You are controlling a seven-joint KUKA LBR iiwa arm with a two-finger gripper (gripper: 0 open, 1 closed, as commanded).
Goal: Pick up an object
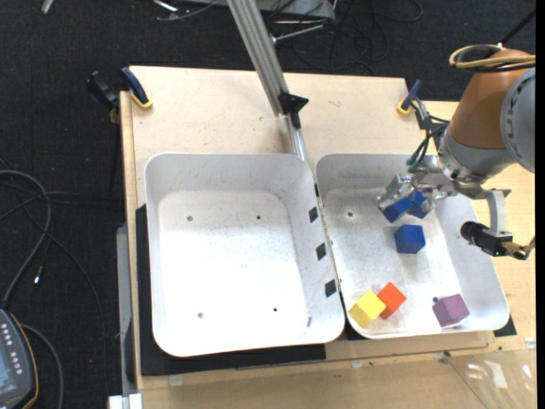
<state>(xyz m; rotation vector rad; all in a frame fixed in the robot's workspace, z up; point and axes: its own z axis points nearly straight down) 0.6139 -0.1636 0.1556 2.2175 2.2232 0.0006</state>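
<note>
Blue in the jaws: a small blue block sits between the silvery fingers of the gripper, which are closed narrowly on it, the block tilted and seemingly above the bin floor.
Gripper: over the upper middle of the right bin, its metal parts slanting down toward the left from the wrist.
Just below the jaws: a second blue cube, apart from the fingers, resting on the speckled white floor.
Further below the jaws, toward the near rim: an orange cube and a yellow cube, touching each other, the yellow one on the left and close to the bin's corner.
Below and right of the jaws: a purple cube, alone near the near right corner.
Right of the jaws: the grey arm with its orange band, reaching in from the right edge; a black fitting hangs beneath it over the bin's right side.
Left of the jaws: the left bin, well apart, side by side with the right one.
Above and left of the jaws: a slanted metal rail running up past the bench.
</note>
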